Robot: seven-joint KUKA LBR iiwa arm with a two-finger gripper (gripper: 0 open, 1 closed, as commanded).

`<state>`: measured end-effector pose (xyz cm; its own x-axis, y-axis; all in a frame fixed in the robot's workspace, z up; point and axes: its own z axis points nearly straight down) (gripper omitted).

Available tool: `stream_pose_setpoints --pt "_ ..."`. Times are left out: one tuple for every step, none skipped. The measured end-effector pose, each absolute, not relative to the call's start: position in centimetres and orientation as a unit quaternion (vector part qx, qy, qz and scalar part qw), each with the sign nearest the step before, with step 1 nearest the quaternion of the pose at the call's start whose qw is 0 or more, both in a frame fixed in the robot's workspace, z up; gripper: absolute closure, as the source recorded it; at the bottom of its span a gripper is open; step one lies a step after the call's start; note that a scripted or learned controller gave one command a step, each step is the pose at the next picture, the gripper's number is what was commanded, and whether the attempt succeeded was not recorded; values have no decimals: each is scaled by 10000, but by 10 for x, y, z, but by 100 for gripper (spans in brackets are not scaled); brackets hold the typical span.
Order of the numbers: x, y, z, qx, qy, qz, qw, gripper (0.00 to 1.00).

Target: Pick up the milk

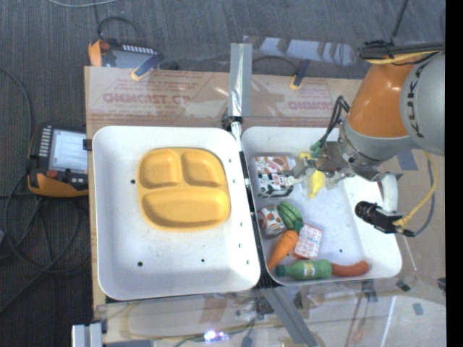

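Milk carton [273,184] on its side, long axis left-right.

The gripper [309,170] hangs low in the right bin [376,248], just beside the cow-patterned milk carton [273,183]; a yellow item, perhaps a banana [317,183], lies under it.

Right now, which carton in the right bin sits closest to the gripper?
The black-and-white cow-patterned milk carton, at the bin's upper left, just left of the gripper. The two small red cartons lie lower, by the carrot.
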<state>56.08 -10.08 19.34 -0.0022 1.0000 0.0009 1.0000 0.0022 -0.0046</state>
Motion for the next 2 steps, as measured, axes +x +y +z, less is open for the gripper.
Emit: stream_pose_setpoints --pt "595 -102 102 -7631 -6463 -11 -14 0" --pt "593 -109 110 -7651 -6439 27 -34 100"
